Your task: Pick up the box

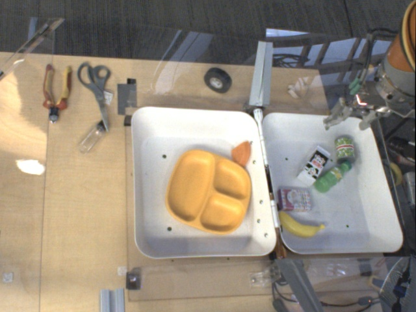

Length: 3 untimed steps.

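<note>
Approach is the step in hand, by my judgement: the gripper (354,112) hangs over the far rim of the right bin (383,239), holding nothing, and the box (314,163) lies untouched on the bin floor. Whether the gripper is apart or together I cannot tell; its metal tip is small and blurred against the clutter.

To do it well, the gripper should come in over the box and close across its short sides, clear of the green bottle (333,177), which lies just beside the box's near right edge. The can (344,148) stands near too, on the far right.

The box is white with a black-and-red print. Its long axis runs at a slant, from near-left to far-right, lying flat. A pouch (296,199) and banana (302,226) lie nearer the camera, apart from it.
</note>
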Each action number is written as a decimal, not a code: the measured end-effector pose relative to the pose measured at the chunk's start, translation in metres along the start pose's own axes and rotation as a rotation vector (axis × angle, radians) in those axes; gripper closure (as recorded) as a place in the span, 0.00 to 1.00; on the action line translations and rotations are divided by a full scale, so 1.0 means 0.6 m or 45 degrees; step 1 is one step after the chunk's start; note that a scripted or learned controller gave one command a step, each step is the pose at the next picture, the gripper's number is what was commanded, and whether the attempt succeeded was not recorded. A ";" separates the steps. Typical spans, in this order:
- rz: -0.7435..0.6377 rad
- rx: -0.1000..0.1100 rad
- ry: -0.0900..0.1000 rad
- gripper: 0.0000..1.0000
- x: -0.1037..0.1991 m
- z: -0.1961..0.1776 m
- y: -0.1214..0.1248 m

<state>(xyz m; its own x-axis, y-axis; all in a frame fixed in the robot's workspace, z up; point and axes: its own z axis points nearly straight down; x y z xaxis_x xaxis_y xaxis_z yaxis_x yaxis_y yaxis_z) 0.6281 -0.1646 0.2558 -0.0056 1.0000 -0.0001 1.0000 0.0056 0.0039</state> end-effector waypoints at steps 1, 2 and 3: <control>-0.020 -0.029 -0.006 0.00 0.064 0.215 -0.014; 0.026 -0.075 -0.018 0.00 0.113 0.238 -0.104; 0.001 -0.047 -0.012 0.00 0.084 0.264 -0.206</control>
<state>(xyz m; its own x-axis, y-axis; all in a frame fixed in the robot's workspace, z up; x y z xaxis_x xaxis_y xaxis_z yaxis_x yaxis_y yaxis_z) 0.5047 -0.1151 0.0968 -0.0047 0.9999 -0.0093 0.9991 0.0050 0.0410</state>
